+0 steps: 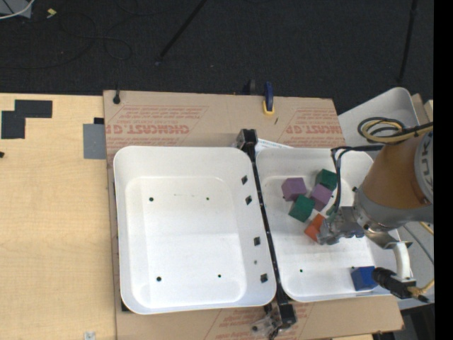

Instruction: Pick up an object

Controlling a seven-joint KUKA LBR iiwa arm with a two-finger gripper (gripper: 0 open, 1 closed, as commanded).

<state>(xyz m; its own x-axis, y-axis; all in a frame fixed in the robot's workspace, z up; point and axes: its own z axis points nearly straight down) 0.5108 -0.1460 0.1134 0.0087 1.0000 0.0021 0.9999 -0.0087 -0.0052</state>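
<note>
The arm [400,183] reaches into the right bin [311,289] from the right, and its jaws [331,232] sit low among a cluster of small blocks. Whether they are released or clenched cannot be told, since the tips are blurred against the blocks. An orange block [313,227] lies right at the jaws on their left, seemingly touching. Just beyond it is a green block [301,207], with a purple block [294,188] farther up. A second purple block [323,195] and a dark green block [326,178] lie just above the jaws. A blue block [362,278] rests apart, below and to their right. The left bin [127,190] lies well away to their left.
</note>
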